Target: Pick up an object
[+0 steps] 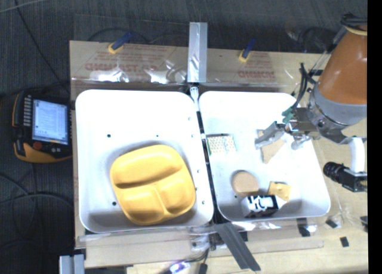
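My gripper [282, 139] hangs over the upper right part of the right bin [239, 107], reaching in from the right. It is open, and its two grey fingers [266, 136] stand apart with nothing between them. A small tan wedge [270, 152] lies on the bin floor just below the left finger. Nearer the front edge lie a round tan disc [244, 181], a yellow lump [279, 190] and a black-and-white object [261, 203]. A small green dotted card [219, 143] rests by the bin's left wall.
The left bin [95, 111] holds a large yellow compartment tray [153, 182]. A metal divider post [197, 52] stands behind the seam between the bins. A handheld pendant with a screen [45, 125] lies left of the bench.
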`<state>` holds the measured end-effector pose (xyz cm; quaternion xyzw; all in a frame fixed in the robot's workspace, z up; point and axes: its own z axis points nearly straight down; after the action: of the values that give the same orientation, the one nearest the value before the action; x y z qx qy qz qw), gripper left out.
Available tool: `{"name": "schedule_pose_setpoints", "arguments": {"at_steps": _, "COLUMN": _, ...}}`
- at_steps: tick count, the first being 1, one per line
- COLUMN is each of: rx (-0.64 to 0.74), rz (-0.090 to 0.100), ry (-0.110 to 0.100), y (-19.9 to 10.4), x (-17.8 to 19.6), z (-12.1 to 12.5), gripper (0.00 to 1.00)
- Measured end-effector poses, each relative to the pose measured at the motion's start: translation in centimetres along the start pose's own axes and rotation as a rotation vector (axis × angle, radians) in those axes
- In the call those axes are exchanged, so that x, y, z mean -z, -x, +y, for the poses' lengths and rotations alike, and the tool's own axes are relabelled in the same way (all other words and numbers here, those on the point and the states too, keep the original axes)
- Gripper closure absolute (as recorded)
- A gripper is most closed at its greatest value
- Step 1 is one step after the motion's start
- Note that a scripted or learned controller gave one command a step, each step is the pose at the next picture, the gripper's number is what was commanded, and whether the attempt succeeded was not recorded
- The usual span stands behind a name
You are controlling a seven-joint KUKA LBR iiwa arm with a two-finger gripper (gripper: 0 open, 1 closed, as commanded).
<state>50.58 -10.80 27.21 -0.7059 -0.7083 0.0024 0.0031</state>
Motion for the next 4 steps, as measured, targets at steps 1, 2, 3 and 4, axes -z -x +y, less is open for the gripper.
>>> {"name": "schedule_pose_setpoints", "arguments": {"at_steps": 1, "rx": 0.029, "rz": 0.000, "ry": 0.000, "y": 5.1, "x": -7.2, "z": 4.3, "gripper": 0.00}}
{"name": "schedule_pose_setpoints", "arguments": {"at_steps": 2, "rx": -0.020, "rz": 0.000, "ry": -0.001, "y": 8.5, "x": -14.5, "z": 6.8, "gripper": 0.00}}
{"name": "schedule_pose_setpoints", "arguments": {"at_steps": 3, "rx": -0.015, "rz": 0.001, "ry": 0.001, "y": 9.3, "x": -17.8, "z": 7.6, "gripper": 0.00}}
{"name": "schedule_pose_setpoints", "arguments": {"at_steps": 4, "rx": -0.014, "rz": 0.004, "ry": -0.007, "y": 9.2, "x": -17.2, "z": 7.4, "gripper": 1.00}}
